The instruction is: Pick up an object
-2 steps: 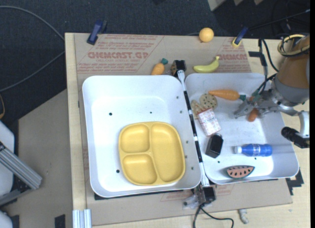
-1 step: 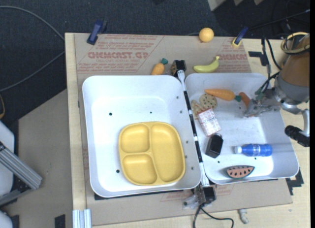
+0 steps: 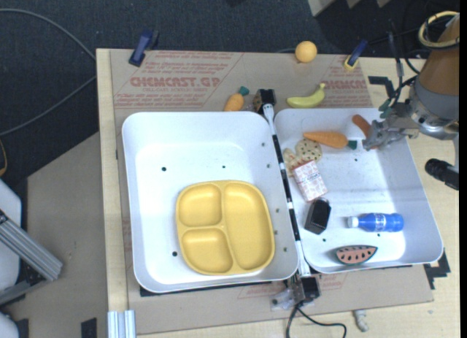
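Observation:
My gripper (image 3: 376,136) hangs low over the far right corner of the right bin (image 3: 408,183), at the end of the grey arm with its orange band (image 3: 442,74). Just left of it lie a brown sausage (image 3: 360,123) and an orange carrot (image 3: 326,139). Further into the same bin are a cookie (image 3: 307,151), a red-and-white snack packet (image 3: 309,180), a black box (image 3: 317,216), a blue bottle (image 3: 376,221) on its side and a watermelon slice (image 3: 356,254).
The left bin (image 3: 146,154) holds a yellow divided plate (image 3: 225,225). Behind the bins on the board lie a banana (image 3: 306,98), an orange ball (image 3: 306,52) and a small orange toy (image 3: 235,101). Blue clamps (image 3: 142,47) grip the board's far edge.

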Available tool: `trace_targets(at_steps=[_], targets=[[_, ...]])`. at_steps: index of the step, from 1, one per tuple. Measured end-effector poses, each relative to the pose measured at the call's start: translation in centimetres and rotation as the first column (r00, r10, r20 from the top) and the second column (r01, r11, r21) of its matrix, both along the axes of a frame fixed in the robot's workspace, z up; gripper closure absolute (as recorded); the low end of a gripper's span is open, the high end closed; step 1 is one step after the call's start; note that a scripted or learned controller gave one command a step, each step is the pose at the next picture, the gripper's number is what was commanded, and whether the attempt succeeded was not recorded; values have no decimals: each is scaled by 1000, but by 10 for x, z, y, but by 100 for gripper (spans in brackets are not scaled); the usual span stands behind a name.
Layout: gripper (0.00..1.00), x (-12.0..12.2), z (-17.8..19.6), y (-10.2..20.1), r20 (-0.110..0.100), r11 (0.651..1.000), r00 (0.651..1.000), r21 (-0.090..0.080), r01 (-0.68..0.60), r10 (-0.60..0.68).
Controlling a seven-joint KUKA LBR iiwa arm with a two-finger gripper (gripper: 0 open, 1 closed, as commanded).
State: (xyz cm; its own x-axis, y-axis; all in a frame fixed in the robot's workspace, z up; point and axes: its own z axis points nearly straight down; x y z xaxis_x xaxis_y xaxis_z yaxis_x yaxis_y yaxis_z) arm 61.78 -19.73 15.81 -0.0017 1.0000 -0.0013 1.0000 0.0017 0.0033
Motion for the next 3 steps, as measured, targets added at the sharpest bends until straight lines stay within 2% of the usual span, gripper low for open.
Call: trace_targets(at_steps=[1,2,3], targets=[[100,48,51,25,0,1000,1000,0,0,0],[0,47,50,25,-2,1000,1000,0,1,-1],[0,27,-18,2,-6,1000,1000,1,2,-2]])
